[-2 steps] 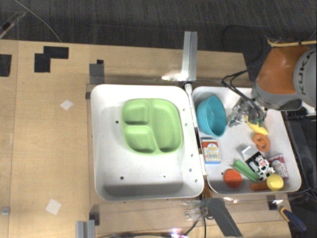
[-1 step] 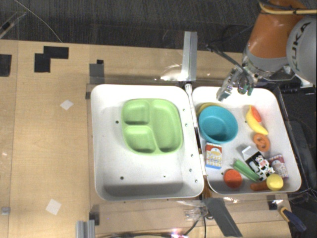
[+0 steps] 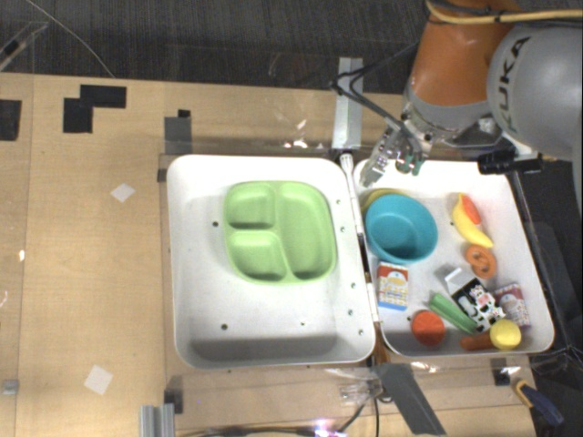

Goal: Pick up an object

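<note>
Glossy plastic blue bowl (image 3: 400, 227); matt wooden bench (image 3: 82, 271).

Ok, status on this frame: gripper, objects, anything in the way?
Gripper above right bin's back-left corner, nothing visibly held. Blue bowl just below it. Green divided tray sits alone in left bin.

A blue bowl (image 3: 401, 228) sits upright at the far left of the right bin (image 3: 533, 244). A banana (image 3: 470, 223) lies right of it; a tomato (image 3: 428, 327) and lemon (image 3: 506, 334) rest near the front.
</note>
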### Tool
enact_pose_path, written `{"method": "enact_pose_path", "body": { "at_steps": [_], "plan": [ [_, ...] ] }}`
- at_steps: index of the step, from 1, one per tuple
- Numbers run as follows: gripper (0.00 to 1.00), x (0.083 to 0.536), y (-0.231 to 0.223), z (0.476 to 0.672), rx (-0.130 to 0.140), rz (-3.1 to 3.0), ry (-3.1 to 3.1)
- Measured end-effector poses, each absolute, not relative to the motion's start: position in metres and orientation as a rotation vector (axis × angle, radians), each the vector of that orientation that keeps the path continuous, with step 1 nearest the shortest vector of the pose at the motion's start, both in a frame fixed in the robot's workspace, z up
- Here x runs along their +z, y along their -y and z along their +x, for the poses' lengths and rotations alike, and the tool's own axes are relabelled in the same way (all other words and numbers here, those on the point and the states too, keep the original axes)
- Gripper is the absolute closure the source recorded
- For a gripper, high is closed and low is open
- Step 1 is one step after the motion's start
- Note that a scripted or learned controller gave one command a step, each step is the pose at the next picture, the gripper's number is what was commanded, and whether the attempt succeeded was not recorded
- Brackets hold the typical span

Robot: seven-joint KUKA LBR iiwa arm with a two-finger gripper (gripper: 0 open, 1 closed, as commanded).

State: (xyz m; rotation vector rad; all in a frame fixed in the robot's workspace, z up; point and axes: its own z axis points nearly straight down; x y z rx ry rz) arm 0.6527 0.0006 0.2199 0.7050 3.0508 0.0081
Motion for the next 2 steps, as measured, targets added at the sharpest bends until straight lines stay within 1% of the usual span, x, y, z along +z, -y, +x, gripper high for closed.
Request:
{"method": "enact_pose_path", "body": {
  "at_steps": [1, 2],
  "plan": [
    [1.0, 0.251, 0.048, 0.644, 0.001, 0.574, -3.076],
    [1.0, 0.225, -0.023, 0.618, 0.006, 0.731, -3.049]
  ]
}}
